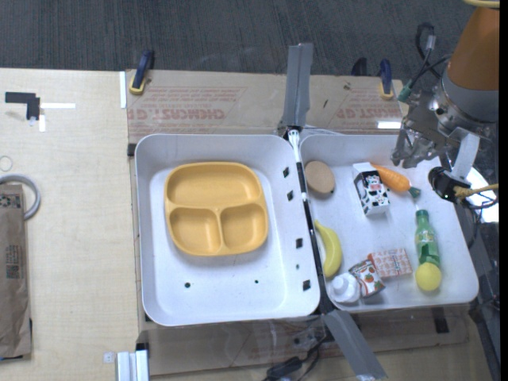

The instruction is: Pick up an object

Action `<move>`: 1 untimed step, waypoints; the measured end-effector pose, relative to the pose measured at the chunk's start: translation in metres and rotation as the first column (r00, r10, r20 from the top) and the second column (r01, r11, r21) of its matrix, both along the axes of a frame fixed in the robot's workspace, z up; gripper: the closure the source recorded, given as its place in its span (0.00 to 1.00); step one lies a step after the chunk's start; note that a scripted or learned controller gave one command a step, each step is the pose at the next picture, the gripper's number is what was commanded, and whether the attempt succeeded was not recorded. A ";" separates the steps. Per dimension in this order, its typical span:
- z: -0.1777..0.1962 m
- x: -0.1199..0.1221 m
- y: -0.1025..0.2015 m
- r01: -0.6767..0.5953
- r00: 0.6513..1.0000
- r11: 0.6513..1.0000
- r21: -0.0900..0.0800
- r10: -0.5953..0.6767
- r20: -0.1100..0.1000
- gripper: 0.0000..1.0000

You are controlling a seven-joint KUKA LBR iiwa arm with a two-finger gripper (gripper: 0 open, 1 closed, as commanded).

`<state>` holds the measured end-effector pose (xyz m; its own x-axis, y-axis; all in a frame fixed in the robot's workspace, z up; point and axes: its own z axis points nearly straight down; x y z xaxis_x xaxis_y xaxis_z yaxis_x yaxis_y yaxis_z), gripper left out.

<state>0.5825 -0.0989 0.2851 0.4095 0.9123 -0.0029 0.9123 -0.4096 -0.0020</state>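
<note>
White plastic forms both shallow bins, set side by side on the bench. The left bin [159, 292] carries a yellow divided tray [216, 207], lying flat near its centre. The right bin [456, 292] carries the loose items. A brown oval piece [320, 177] lies at its far left corner, against the dividing edge. A small black-and-white carton [372, 191] sits toward the far edge, with a carrot [394, 179] just beside it on the right. A banana [330, 249] lies along the left edge. At the near edge are a white cup [344, 289], a red-and-white juice box [367, 279] touching it, and a pink carton [392, 263] just beside that. A green bottle [425, 237] lies along the right edge, with a lemon [429, 276] at its near end. The gripper [413, 155] hangs over the far right corner, above the carrot and apart from it. Nothing is seen between its fingers; how far they stand apart cannot be told.
</note>
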 end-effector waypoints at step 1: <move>-0.046 -0.011 0.029 0.386 0.923 0.923 -0.001 -0.386 -0.003 1.00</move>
